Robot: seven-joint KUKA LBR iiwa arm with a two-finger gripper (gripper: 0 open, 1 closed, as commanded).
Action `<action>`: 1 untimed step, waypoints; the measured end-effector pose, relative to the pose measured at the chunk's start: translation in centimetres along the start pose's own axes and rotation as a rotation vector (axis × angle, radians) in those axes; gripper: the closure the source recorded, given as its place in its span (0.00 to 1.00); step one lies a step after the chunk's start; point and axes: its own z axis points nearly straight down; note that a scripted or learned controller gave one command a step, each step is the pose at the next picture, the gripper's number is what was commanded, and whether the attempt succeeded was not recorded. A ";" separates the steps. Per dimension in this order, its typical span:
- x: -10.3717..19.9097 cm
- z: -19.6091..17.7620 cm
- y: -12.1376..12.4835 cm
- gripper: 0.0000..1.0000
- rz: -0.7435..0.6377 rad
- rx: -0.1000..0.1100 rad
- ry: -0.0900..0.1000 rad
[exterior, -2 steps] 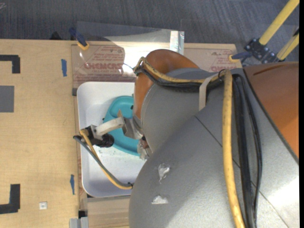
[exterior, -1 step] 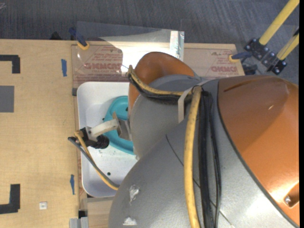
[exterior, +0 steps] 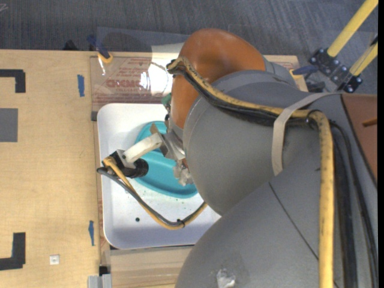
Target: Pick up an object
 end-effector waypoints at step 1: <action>-0.1 4.1 0.0 1.00 0.182 -0.001 -0.006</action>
